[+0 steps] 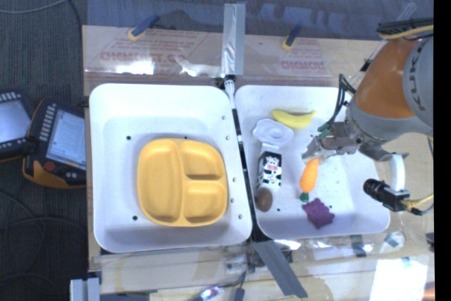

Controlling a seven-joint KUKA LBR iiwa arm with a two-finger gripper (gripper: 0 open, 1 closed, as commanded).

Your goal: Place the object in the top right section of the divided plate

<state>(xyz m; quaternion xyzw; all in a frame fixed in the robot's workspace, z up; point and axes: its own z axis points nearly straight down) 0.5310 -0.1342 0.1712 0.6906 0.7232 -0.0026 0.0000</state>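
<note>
A yellow divided plate [183, 180] lies in the left bin [113, 109], with one large section on the left and two smaller ones on the right. In the right bin [352, 222] are a banana [293, 118], a white cup [272, 131], a small milk carton [270, 170], an orange carrot [309, 176], a purple bunch of grapes [318, 212] and a brown round item [263, 199]. My gripper [316, 150] hovers low over the right bin, just above the carrot's upper end. Nothing is visibly lifted.
The grey ridge between the two bins [239, 151] runs down the middle. A teach pendant [53, 144] lies left of the bench. The arm's orange band [384, 84] overhangs the right bin's far right corner.
</note>
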